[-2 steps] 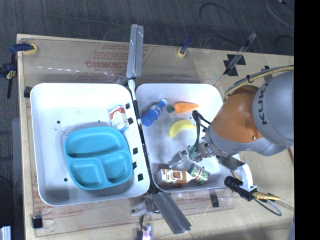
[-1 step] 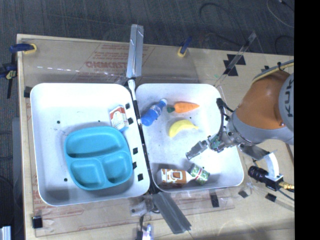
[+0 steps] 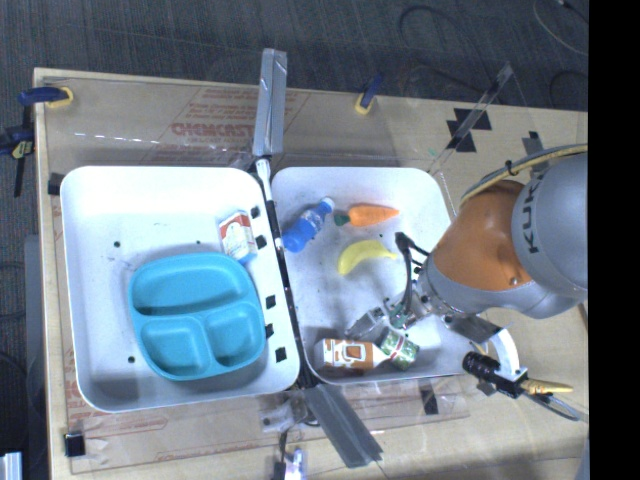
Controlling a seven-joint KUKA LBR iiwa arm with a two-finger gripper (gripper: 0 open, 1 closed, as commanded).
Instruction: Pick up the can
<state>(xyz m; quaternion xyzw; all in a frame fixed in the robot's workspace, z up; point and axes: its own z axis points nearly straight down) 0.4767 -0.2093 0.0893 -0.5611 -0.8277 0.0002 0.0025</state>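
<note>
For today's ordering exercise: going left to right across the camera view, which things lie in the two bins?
Blue tray → small red-and-white carton → blue bottle → yellow banana. The carrot, juice carton and can overlap these in left-right position, so they are left out.

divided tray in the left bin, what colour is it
Light blue tray, clearest in the camera view.

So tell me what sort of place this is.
Most likely a robotics lab's pick-and-place test bench. A grey and orange arm reaches over two white bins, which hold toy-like items: a plastic banana, a carrot and a blue divided tray.
</note>
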